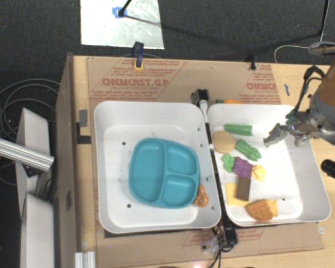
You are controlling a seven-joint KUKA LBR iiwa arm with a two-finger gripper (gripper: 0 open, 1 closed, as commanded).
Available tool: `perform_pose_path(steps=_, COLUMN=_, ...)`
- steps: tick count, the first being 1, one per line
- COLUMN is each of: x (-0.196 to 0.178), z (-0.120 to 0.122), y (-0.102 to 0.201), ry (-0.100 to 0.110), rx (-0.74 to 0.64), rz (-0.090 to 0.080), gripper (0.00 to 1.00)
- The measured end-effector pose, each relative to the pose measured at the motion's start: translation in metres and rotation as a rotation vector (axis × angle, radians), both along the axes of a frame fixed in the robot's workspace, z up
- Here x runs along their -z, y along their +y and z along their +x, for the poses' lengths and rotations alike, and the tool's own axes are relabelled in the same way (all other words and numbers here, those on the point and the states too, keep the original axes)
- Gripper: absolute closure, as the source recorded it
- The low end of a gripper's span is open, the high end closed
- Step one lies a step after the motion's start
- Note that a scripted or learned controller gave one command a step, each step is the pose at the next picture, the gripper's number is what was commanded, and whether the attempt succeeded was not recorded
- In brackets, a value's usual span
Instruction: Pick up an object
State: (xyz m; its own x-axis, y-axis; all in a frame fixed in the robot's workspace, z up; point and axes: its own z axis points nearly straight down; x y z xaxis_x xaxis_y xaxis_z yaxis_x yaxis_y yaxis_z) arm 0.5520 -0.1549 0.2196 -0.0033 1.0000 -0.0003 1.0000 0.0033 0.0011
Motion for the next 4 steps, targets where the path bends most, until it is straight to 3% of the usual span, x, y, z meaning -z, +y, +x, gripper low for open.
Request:
perform_pose_path(steps=1, x=0.138, z=-0.034, y=0.051, ry=-0.006, rx=-0.001, rz=-0.005, gripper=0.0)
perform_pose_path(steps=2, x=0.135, z=-0.066, y=0.039, ry=0.001, rx=0.002, rz=0.001, gripper=0.0)
perform_pose_path(steps=3, x=0.135, z=-0.007, y=0.027, ry=-0.004, rx=-0.001, rz=-0.001, gripper=0.0)
perform_pose_path(steps=4, x=0.136, z=-0.057, y=0.037, ry=0.003, rx=0.002, rz=0.001, gripper=0.0)
